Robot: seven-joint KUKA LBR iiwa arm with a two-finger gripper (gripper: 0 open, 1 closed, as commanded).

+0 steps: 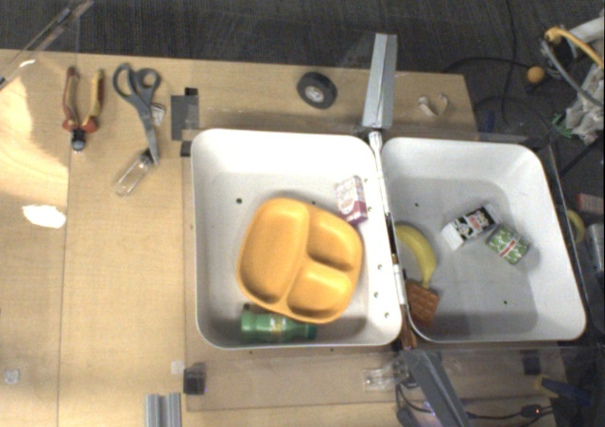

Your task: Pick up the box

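A small pink and white box (351,198) lies in the left bin (217,227), close to its right wall and just above the yellow plate. In the right bin (529,312) a black and white carton (470,226) and a small green and white carton (508,246) lie side by side near the middle.
A yellow divided plate (301,258) fills the middle of the left bin, with a green bottle (274,325) along its front wall. A banana (418,252) and a brown item (423,303) lie at the right bin's left side. Scissors (142,99), pliers (80,104) and a tape roll (317,89) rest on the bench.
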